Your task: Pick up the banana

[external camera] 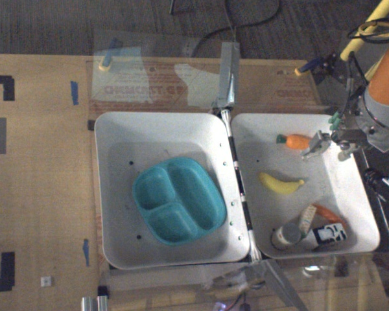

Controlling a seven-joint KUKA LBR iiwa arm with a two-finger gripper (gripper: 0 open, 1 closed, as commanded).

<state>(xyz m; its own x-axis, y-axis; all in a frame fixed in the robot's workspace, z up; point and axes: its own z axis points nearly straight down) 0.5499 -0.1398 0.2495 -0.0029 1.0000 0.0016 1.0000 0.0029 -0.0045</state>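
Item: small yellow plastic banana (281, 184) — right white bin (363, 193), mid-floor, long axis approx. left-right. Two-finger gripper (329, 146) — fingers spread, nothing held; banana lies down-left of it, well apart.

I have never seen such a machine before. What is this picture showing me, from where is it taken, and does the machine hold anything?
One camera, fixed above a bench, looks down at a slant on two shallow white bins. The grey arm with an orange band at the right is a robot arm; its gripper hangs over the upper right part of the right bin, with nothing between its fingers. In that bin lie a yellow banana, a toy carrot close to the gripper, and a few small items near the front edge that I cannot name surely. The left bin holds a teal divided plate.
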